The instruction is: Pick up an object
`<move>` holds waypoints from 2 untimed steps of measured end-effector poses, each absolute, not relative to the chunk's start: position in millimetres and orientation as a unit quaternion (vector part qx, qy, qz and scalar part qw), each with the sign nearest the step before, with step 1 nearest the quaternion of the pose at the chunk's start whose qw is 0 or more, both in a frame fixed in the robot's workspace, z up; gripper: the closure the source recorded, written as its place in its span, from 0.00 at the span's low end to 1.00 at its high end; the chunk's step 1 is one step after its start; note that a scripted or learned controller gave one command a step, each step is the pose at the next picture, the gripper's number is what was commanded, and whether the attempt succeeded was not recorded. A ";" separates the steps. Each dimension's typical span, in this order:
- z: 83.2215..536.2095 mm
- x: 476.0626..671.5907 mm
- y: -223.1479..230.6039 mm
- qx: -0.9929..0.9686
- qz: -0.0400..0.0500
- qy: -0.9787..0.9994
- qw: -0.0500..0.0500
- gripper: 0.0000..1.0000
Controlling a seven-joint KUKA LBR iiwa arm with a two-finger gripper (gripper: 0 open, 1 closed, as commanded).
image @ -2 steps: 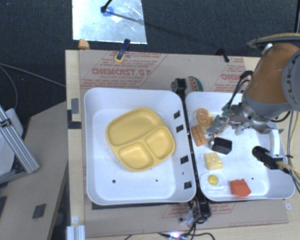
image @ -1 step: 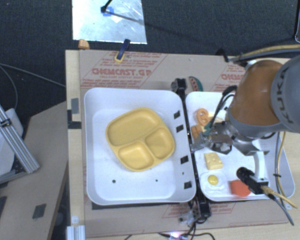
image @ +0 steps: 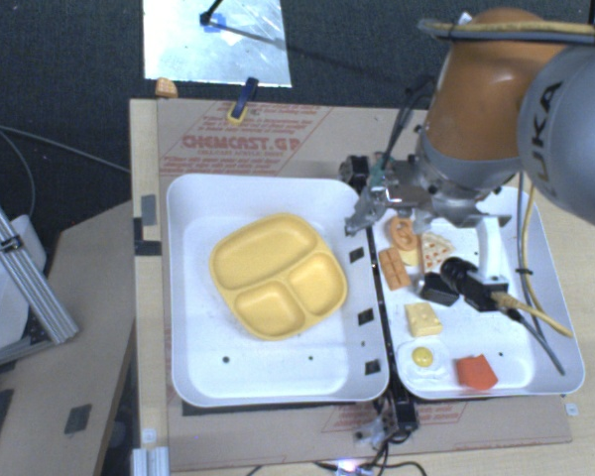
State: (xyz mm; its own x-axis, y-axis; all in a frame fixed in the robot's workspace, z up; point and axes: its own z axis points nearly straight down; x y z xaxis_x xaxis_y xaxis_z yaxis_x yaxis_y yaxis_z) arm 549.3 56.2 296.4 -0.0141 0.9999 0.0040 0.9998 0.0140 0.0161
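My gripper (image: 370, 209) hangs low over the ridge between the two white bins, near their far end. Just to its right in the right bin (image: 560, 350) lie a tan pretzel-like pastry (image: 405, 233), an orange waffle strip (image: 391, 267) and a pizza slice (image: 435, 252). Nearer the front of that bin are a yellow cheese block (image: 422, 318), a fried egg (image: 422, 357) and a red-orange block (image: 476, 371). I see nothing held in the gripper. The arm's bulk hides the far part of the right bin.
A yellow divided plate (image: 278, 275) lies in the middle of the left bin (image: 193, 365). A shiny sheet (image: 216, 28) and a small blue-and-yellow tool (image: 243, 100) sit beyond the bins on the bench.
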 end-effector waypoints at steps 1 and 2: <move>300.6 547.2 50.7 0.704 0.002 0.710 0.002 1.00; 387.6 485.4 80.0 0.704 0.005 0.710 0.002 1.00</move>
